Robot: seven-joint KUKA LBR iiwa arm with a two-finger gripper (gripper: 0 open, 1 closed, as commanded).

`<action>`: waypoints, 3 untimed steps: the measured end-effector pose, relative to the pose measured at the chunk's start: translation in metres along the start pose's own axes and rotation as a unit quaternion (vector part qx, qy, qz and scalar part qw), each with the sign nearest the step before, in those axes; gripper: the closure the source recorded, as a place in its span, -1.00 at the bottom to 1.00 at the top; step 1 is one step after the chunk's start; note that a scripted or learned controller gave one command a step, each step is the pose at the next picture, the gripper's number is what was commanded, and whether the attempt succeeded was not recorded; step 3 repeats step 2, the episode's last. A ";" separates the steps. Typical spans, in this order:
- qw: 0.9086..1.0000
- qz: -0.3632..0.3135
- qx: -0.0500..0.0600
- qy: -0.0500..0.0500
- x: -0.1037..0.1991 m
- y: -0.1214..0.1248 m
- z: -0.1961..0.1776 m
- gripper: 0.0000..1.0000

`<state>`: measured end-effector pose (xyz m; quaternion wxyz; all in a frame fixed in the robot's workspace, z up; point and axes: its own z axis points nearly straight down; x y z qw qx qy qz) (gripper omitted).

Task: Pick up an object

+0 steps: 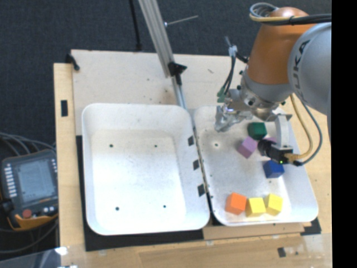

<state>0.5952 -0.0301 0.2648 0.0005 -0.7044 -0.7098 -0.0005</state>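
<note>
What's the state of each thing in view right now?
Gripper: low over right bin's far-left corner, nothing seen held.
Green block: resting, beside the wrist.
Purple block: resting, tilted.
Blue block: resting.
Orange block: resting, front row.
Yellow blocks: two, side by side.

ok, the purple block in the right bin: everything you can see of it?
The purple block is a small, matte cube, possibly foam, resting tilted on the right bin floor in its upper half. A green block sits just above-right, apparently apart. The pincer is up-left of it, not touching. Nothing grips it.
</note>
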 end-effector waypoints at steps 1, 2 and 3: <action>1.000 0.000 -0.001 0.000 0.057 0.010 0.008 1.00; 1.000 0.001 0.001 -0.001 0.101 0.004 0.020 1.00; 1.000 0.001 0.001 -0.001 0.101 0.004 0.020 1.00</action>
